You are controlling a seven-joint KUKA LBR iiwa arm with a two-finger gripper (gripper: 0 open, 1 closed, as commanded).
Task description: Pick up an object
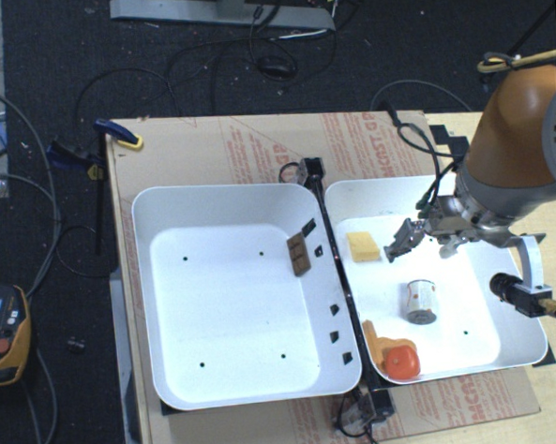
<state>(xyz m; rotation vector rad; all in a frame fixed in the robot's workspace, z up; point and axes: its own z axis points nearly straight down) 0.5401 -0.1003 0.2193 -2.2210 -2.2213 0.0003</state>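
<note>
The tool (412, 239), aperture unclear, hangs just right of the yellow block (363, 247).

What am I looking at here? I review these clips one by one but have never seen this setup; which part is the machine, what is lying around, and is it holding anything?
This is one picture from a camera fixed above a bench, looking down at a slant. The grey and orange shape at the right is a robot arm; its gripper, a two-finger claw, points left over the right bin. Nothing is seen between its fingers, so it holds nothing.

Two shallow white bins sit side by side. In the right bin lie a yellow block just left of the gripper, a small silver can below it, and an orange-red toy in the near left corner. In the left bin, a small brown piece rests by the right wall.
</note>
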